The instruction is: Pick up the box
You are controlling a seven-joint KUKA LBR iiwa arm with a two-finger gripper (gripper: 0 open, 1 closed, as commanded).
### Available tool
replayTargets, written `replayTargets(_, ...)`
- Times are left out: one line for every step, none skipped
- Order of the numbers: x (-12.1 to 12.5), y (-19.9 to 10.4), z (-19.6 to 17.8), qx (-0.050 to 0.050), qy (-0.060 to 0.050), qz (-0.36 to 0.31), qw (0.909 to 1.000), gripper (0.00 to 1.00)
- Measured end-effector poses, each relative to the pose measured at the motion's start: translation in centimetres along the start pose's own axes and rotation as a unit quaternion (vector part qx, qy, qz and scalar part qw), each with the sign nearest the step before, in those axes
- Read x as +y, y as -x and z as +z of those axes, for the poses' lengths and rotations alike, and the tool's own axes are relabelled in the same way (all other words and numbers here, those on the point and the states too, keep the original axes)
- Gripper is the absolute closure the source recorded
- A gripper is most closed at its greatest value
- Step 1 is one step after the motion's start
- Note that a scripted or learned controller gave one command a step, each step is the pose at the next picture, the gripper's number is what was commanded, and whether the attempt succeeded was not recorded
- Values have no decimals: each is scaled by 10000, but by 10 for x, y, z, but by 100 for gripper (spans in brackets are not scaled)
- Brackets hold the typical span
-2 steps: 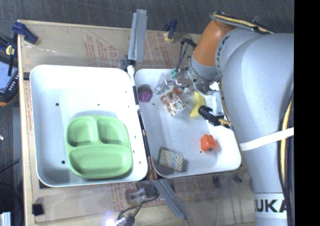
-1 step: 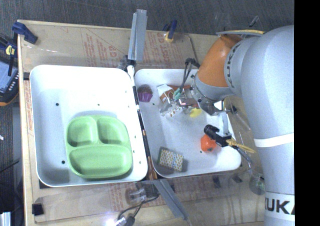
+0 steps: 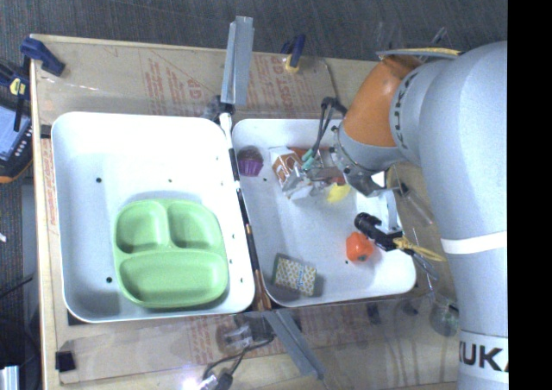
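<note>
Overhead, the claw (image 3: 304, 174) is hovering low in the right bin (image 3: 397, 280), just beside a brown-and-white box (image 3: 285, 164) near the back wall; whether it is open or closed cannot be told. A green divided tray (image 3: 170, 252) is sitting in the left bin (image 3: 78, 147).

We see the box (image 3: 295, 275) as a small flat pack with a blue-and-yellow patterned face, lying slightly askew on the floor of the right bin (image 3: 392, 280), close to its near-left corner.
</note>
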State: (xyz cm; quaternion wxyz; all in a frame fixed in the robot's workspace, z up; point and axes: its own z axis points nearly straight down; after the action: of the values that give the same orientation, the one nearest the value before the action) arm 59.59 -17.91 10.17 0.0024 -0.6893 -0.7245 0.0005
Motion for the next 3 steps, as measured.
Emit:
replayTargets(47, -40, 9, -20, -80, 453, 9989, 100)
replayTargets(66, -103, -107, -12, 20, -93, 10000, 100)
replayTargets(1, -143, -89, -13, -7, -184, 9998, 100)
